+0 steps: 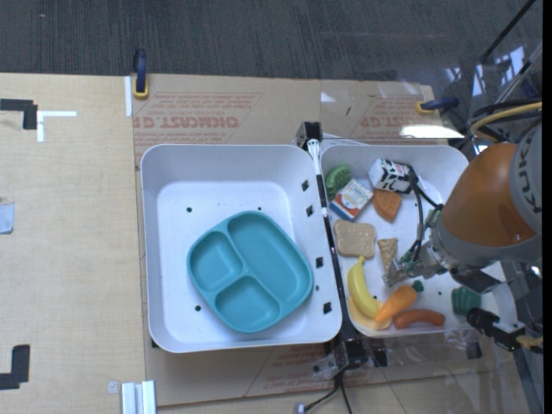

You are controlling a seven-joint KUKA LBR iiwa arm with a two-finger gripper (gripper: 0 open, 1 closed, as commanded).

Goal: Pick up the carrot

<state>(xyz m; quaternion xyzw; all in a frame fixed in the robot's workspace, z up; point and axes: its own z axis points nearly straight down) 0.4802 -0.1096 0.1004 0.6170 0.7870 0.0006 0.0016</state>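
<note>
Carrot (396, 304): lies in the right bin (448, 155), near its front wall, between banana (360, 290) and sausage (419, 319).
Axis: slants from lower left to upper right.
Tool (402, 272): just above the carrot's upper end; finger state cannot be told.

- The arm (496, 201) is a thick, rounded body with a broad glossy orange band (part of a dark letter shows at its right edge).
- Below the band sits a grey wrist section.
- The hand (405, 270) is small, metallic grey, with thin dark cables running to it.
</note>
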